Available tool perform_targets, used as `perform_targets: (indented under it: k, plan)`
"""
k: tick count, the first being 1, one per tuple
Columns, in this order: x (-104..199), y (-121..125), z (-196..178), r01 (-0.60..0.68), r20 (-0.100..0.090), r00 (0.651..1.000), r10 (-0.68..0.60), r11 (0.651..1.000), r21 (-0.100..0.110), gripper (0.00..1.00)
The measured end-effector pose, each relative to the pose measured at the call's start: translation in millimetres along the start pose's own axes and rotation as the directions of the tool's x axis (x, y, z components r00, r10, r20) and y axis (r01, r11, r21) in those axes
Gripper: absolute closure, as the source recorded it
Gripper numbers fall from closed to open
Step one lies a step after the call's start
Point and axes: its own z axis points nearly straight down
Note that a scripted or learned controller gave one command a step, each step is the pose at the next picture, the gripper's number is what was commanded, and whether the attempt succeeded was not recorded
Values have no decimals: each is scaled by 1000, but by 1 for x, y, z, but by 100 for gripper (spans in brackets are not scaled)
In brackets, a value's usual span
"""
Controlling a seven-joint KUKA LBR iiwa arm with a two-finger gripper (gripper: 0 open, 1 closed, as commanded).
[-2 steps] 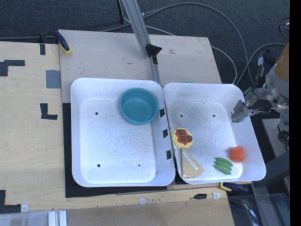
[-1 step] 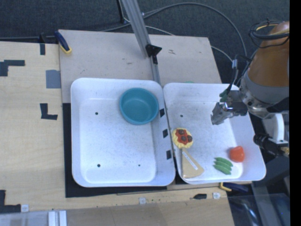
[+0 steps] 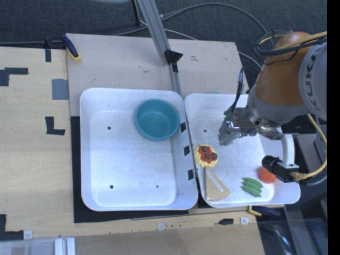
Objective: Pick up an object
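Note:
My gripper (image 3: 227,135) hangs over the middle of the right bin (image 3: 212,110), its dark fingers pointing down and left. Nothing shows between them. A toy pizza slice (image 3: 209,169) with a red and yellow top lies just below and left of the gripper, near the bin's left wall. A green pea pod (image 3: 252,186) lies at the bin's front right. An orange-red object (image 3: 267,175) sits beside it, partly behind a black part of the arm. A blue bowl (image 3: 156,119) stands in the left bin (image 3: 106,158), at its back right.
The arm's grey and orange body (image 3: 287,84) covers the right bin's back right part. A slanted metal pole (image 3: 159,31) crosses above the gap between the bins. Cables run along the right side.

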Motion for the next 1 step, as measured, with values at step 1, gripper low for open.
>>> perform_targets:
  k: [1]
  plan:
    - [47,10,10,0,0,1000,0,1000,-1,100]
